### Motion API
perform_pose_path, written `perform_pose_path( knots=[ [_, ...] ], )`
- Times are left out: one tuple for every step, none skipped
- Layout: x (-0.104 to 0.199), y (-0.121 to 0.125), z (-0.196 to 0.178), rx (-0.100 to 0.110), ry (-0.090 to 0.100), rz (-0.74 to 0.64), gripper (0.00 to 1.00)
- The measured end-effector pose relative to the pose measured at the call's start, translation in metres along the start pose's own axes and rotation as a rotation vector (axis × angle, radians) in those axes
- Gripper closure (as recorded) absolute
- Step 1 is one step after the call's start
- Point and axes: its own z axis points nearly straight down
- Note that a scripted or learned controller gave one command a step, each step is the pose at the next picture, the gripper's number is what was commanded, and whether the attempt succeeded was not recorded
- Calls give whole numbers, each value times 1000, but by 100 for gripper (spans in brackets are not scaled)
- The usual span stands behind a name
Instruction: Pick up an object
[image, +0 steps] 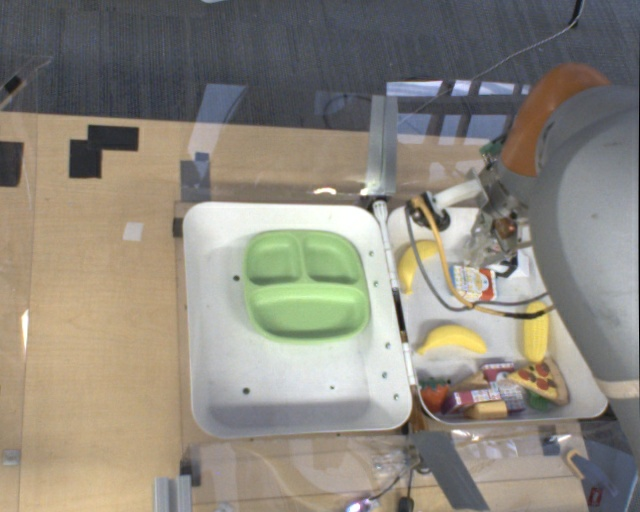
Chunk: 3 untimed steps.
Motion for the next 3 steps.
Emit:
perform_pose_path(
  knots=[
    [2,-1,-12,1,3,-6,100],
    [15,14,-59,-1,-5,18,100],
    [10,14,1,-1,-8,19,100]
  ],
)
